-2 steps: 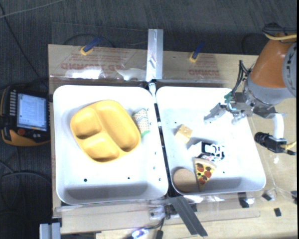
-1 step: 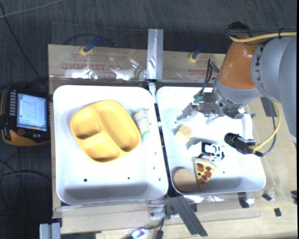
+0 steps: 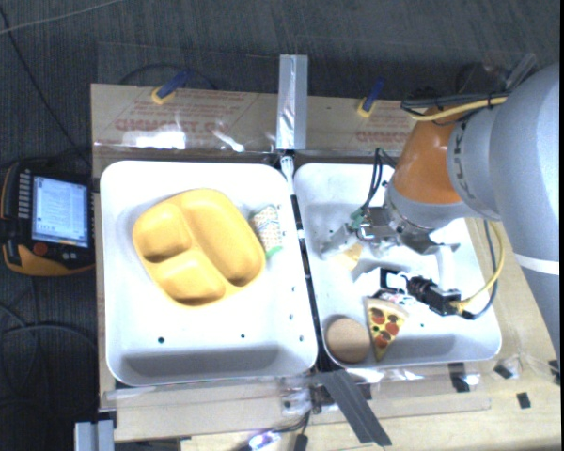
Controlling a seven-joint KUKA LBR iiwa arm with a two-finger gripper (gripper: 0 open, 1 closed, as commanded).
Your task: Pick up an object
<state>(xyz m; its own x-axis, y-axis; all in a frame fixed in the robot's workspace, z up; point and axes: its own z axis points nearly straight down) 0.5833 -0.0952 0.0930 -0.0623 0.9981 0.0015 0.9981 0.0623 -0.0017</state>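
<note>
Glossy yellow plastic tray [image 3: 199,245]; smooth white plastic bins [image 3: 122,346]; cardboard backing [image 3: 216,116].

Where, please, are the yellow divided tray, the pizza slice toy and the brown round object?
yellow divided tray [image 3: 199,245], camera view, its middle ridge.
pizza slice toy [image 3: 385,324], camera view, its topped face.
brown round object [image 3: 347,338], camera view, its top.
</note>
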